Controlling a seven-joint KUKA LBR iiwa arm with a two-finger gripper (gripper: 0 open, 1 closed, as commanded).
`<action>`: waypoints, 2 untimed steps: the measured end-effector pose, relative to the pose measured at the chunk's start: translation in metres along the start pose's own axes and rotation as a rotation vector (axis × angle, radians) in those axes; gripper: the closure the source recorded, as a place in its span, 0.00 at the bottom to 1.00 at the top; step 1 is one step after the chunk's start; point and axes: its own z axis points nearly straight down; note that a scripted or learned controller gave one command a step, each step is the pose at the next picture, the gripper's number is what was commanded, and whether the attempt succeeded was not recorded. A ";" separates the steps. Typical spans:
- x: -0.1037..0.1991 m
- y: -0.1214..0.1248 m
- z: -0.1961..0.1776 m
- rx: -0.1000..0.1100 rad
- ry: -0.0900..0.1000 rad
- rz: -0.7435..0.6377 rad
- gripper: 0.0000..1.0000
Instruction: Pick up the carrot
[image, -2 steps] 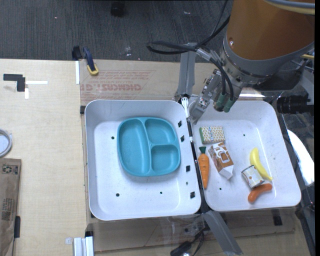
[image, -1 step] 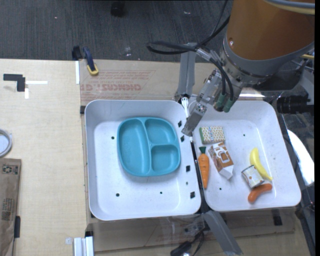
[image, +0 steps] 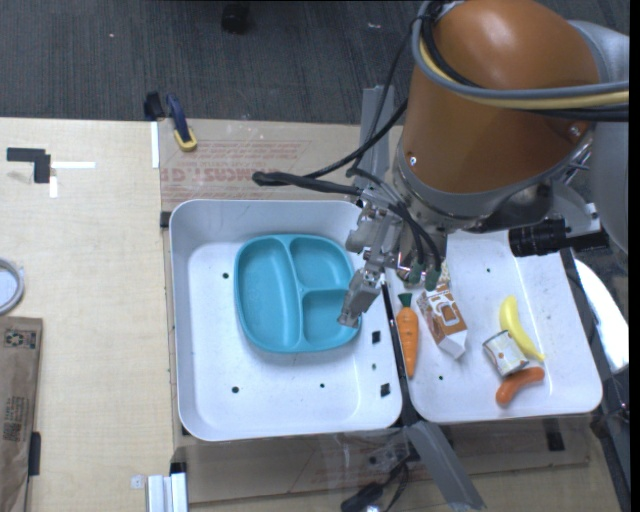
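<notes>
Looking down on the bench, I am seeing the carrot (image: 407, 338) lying in the right bin (image: 575, 395), hard against that bin's left wall, its green top pointing away from me and its orange tip toward the near edge. Nothing is lifting it; it is resting flat on the bin floor, so I am judging the pick as not yet made.

The tool (image: 372, 275) is hanging low over the divide between the two bins, and one grey finger (image: 353, 303) is reaching down over the right rim of the teal divided plate (image: 290, 292) in the left bin (image: 200, 400). That is putting the visible finger just to the left of the carrot, on the wrong side of the wall. I cannot tell how wide the tool is standing, since wrist and cables are hiding the other finger.

Just right of the carrot a small carton (image: 443, 318) is lying close beside it, and farther right a banana (image: 520, 327), a tin can (image: 502, 351) and a sausage (image: 519, 385) are sitting well apart from it.

By my reckoning the whole grasp is outstanding: I am needing the tool shifted right over the carrot, lowered astride it without catching the carton, closed, then raised.
</notes>
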 end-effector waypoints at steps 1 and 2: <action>-0.002 0.000 -0.009 -0.001 -0.002 0.002 1.00; 0.008 0.026 0.008 0.000 0.000 -0.083 1.00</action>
